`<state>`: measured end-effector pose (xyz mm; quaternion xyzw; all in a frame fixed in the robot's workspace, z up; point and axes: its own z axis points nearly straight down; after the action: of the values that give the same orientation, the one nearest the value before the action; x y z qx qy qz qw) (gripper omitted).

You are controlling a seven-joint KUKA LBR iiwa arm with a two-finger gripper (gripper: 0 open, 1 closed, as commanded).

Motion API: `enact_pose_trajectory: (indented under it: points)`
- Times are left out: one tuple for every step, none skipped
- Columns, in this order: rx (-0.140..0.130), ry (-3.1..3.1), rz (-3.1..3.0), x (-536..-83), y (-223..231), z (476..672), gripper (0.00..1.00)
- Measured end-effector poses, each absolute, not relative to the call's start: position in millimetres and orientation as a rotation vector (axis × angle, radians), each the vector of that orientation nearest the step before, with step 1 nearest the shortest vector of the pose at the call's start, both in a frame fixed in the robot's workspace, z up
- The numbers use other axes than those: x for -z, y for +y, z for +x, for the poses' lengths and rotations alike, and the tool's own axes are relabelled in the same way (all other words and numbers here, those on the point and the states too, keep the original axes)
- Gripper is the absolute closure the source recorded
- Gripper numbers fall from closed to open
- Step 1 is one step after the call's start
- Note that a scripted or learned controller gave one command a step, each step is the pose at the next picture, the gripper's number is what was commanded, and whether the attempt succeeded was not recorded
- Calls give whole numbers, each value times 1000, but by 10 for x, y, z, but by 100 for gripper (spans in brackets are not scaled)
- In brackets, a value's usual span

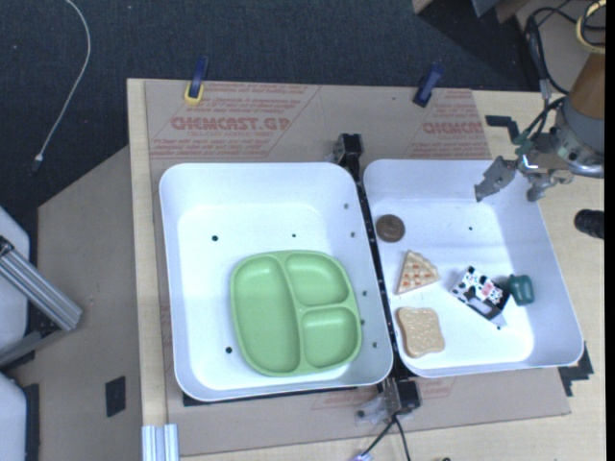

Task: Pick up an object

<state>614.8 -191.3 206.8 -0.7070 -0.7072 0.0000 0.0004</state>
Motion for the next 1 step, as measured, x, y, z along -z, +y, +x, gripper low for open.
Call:
enact_pose_trajectory:
  points:
    - [-5, -2219, -2215, -1523, -1877, 6238, 0]
